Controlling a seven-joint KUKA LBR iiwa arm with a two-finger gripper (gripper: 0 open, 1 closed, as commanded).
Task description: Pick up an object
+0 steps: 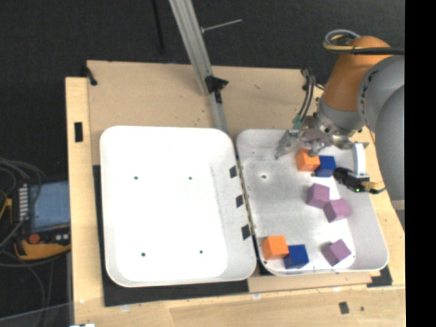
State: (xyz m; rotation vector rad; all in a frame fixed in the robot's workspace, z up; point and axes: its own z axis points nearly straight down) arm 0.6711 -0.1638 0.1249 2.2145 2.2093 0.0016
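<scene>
gripper point(297, 144) above right bin point(272, 203), beside orange block point(306, 160).

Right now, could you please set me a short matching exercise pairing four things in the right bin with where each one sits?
Things:
1. gripper
2. orange block beside a blue block
3. lone purple block
4. pair of purple blocks

Places:
A. near front right corner of the right bin
B. middle of the bin's right side
C. over the bin's far end
D. near front left corner

Pairs: 1-C, 2-D, 3-A, 4-B
</scene>
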